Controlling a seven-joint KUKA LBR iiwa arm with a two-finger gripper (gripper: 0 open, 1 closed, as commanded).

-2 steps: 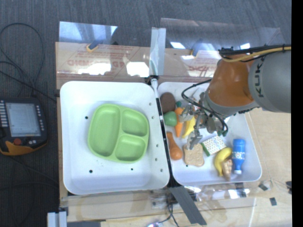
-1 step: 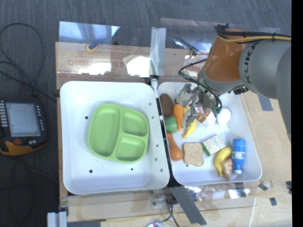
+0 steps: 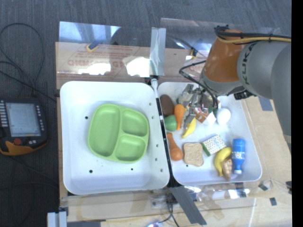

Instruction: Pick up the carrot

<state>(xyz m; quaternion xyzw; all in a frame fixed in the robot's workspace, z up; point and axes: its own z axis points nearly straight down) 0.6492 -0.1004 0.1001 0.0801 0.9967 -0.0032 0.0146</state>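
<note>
Nearest the lens, a banana (image 3: 220,159) and bottle (image 3: 239,155) lie along the right bin's (image 3: 251,174) front, below the carrot (image 3: 180,115); bread (image 3: 193,153) sits between. That carrot stands at the bin's left wall, a green ball (image 3: 170,123) touching its lower side and a brown piece (image 3: 166,104) just above-left. Right beside the carrot hangs the gripper (image 3: 193,100), fingers apparently spread and holding nothing, though clutter blurs them. Best to centre over the carrot, straddle its narrow width, and avoid the yellow pepper (image 3: 190,126). Farther left, a green plate (image 3: 119,132) rests.
</note>
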